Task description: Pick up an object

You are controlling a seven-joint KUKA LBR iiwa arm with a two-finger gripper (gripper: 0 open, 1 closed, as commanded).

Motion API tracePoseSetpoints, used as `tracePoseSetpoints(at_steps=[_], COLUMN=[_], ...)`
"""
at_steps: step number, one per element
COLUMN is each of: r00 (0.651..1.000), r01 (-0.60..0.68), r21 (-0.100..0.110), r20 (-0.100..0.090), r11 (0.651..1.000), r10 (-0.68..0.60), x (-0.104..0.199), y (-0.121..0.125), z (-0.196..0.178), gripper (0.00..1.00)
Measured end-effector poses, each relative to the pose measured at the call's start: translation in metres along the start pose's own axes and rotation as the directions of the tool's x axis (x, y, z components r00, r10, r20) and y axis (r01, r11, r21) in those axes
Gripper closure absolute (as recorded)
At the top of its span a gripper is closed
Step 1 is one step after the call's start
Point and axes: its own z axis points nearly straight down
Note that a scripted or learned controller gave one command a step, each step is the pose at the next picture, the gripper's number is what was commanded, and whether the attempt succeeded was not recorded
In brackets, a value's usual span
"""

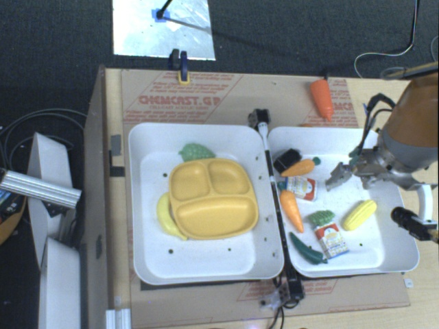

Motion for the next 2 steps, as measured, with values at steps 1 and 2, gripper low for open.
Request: tracePoseSetpoints(at_steps=[1,2], r00=[1.0,1.0], r01=[0.0,-0.001], r21=[-0.027,-0.029], r20=[0.001,0.006], r11=[1.0,1.0], r10=[0.0,0.001], x=[0.027,0.048], y=[0.124,0.132], z=[0.086,0.091], gripper=[0.0,0.0])
